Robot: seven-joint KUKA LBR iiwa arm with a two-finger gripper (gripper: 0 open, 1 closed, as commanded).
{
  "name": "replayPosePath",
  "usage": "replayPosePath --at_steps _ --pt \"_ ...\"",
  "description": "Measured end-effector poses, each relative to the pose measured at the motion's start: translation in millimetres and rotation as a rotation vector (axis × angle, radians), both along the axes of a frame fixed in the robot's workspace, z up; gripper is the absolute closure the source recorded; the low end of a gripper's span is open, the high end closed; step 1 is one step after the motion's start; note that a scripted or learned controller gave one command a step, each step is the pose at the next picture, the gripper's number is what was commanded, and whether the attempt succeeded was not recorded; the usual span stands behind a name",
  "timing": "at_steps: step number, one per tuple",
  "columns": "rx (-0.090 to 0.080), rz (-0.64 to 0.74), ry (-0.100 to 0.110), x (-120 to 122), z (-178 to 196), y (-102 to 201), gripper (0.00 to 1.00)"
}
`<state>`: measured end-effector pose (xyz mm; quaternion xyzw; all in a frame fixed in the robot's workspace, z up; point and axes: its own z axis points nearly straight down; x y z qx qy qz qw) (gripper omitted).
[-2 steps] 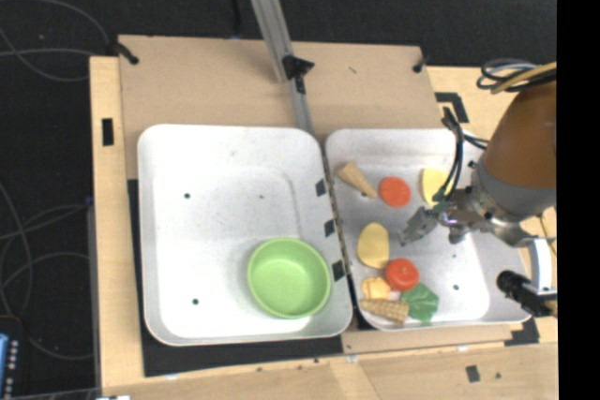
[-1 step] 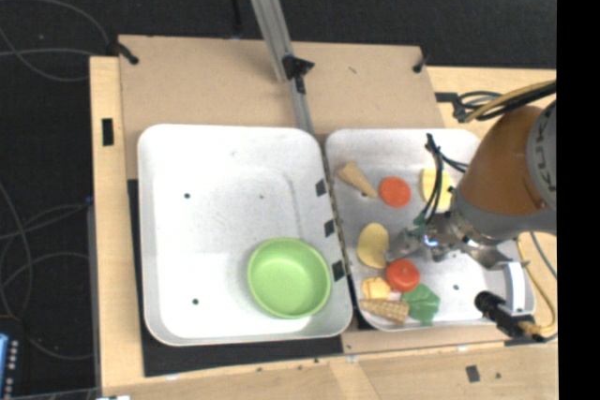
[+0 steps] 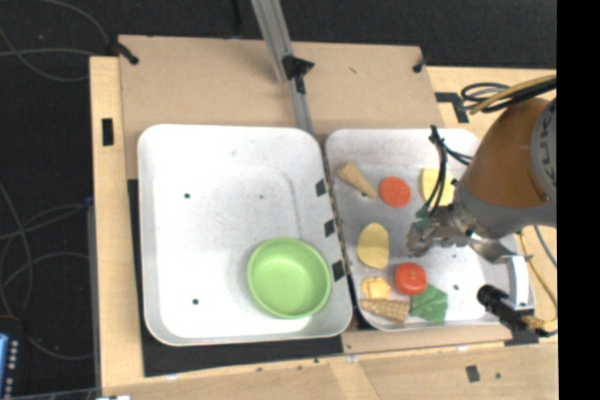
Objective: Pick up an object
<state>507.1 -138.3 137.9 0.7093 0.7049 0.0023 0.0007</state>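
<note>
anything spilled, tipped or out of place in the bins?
Nothing stands out. The green bowl sits upright in the left bin. The small food toys, among them a red tomato and a yellow piece, all lie inside the right bin. The tool is low over them.

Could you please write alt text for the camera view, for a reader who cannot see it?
A grey and orange robot arm reaches from the right, its gripper low over the right bin of small toy foods, just above a red tomato. The left bin holds a green bowl.
</note>
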Motion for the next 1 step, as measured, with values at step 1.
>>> replayPosePath --at_steps 1 --pt "-0.003 0.010 -0.002 0.7 43.0 0.3 1.00"
